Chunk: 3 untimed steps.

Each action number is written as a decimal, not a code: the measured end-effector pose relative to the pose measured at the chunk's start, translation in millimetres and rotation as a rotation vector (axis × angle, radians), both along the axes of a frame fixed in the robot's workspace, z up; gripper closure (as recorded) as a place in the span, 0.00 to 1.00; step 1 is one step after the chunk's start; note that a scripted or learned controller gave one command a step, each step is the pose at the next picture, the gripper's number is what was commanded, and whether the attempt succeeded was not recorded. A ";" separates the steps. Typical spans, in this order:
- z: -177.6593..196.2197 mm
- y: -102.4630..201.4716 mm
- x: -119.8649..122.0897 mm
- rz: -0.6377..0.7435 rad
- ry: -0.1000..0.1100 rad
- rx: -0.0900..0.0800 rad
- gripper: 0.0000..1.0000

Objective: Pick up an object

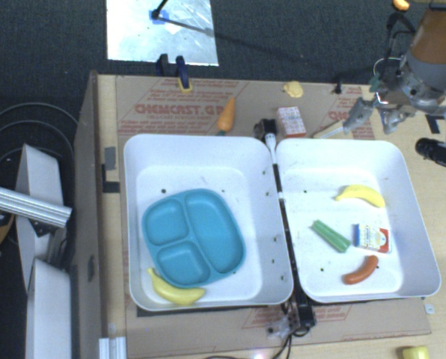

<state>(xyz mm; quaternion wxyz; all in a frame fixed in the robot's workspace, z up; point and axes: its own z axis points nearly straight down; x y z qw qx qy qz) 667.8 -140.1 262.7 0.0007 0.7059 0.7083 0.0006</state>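
Observation:
The right bin [402,172] holds a yellow banana [361,194], a green pod [331,235], a small white and blue carton [371,238] and a red-orange sausage [360,269]. In the left bin [133,200] lies a blue divided plate [193,236] with a second yellow banana [176,291] at its front edge. My gripper [374,115] hangs above the bench just beyond the right bin's far rim, off to the upper right of the banana. Nothing shows between its fingers.
On the cardboard behind the bins lie an orange carrot [227,115], a small pink and white box [291,121] and a yellow lump [293,89]. A blue clamp [172,66] stands at the back edge. A silver sheet [162,21] lies on the floor beyond.

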 end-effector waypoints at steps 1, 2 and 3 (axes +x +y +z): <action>-124.4 -23.1 -46.6 -0.005 0.014 0.002 0.00; -74.7 11.7 -112.7 -0.002 0.003 0.002 0.00; -182.4 32.6 -134.1 -0.003 0.003 0.002 0.00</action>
